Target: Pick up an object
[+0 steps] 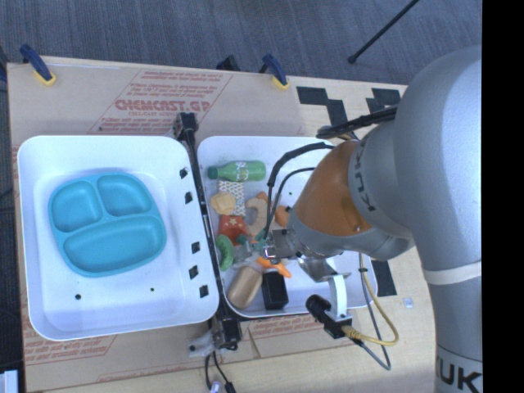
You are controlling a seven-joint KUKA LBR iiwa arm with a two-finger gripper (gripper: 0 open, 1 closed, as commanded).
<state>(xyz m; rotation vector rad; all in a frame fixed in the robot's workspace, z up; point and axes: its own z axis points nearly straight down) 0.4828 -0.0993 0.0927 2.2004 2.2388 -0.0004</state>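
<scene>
The right bin (246,147) holds a heap of small things along its left side. There is a green bottle (237,170) at the back, a yellow piece (223,204), a red item (232,228), a green item (225,253), a tan cylinder (244,286) and a black block (274,293) near the front. My gripper (270,250) reaches down into this heap from under the orange wrist band (327,199). It sits close to a small orange piece (275,262). The wrist hides most of the gripper and whatever lies under it.
The left bin (33,162) carries a blue divided plate (106,219). A black divider (196,211) with clips runs between the bins. The grey arm (434,162) covers the right half of the right bin. Cables (372,322) hang near the front right corner.
</scene>
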